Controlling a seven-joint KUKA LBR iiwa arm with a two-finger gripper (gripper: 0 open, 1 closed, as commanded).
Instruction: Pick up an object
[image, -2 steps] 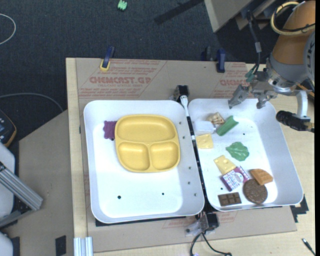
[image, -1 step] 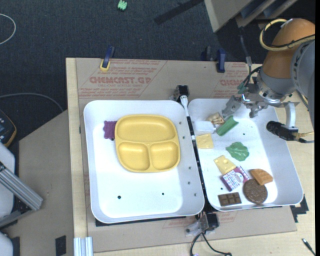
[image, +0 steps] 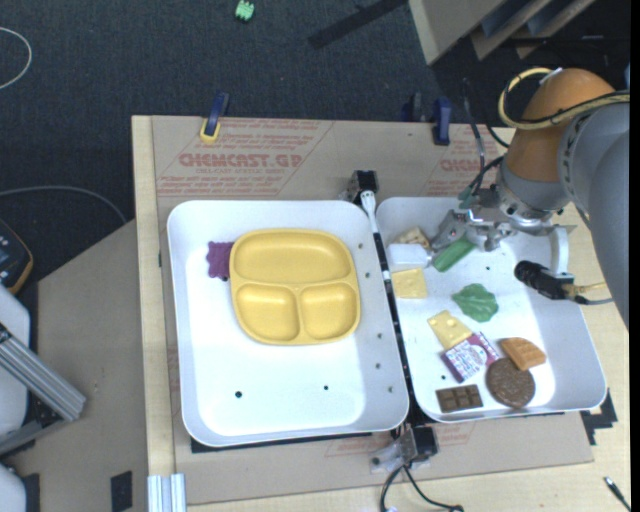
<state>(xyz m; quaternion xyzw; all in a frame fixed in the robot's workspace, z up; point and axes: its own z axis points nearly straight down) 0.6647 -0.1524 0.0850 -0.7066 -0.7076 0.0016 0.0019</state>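
my arm (image: 590, 130) runs off the right edge, so most of its length is cut away. my wrist covers the far right corner of the right bin (image: 575, 350), and my gripper (image: 478, 232) is too small and cluttered for me to tell how it stands. the green stick (image: 452, 253) has its upper end tucked under my gripper, so i cannot tell if it is touched. the purple thing (image: 218, 259) in the left bin (image: 200, 330) lies half hidden behind the yellow tray (image: 295, 283). the print on the purple packet (image: 468, 355) is too small to read.
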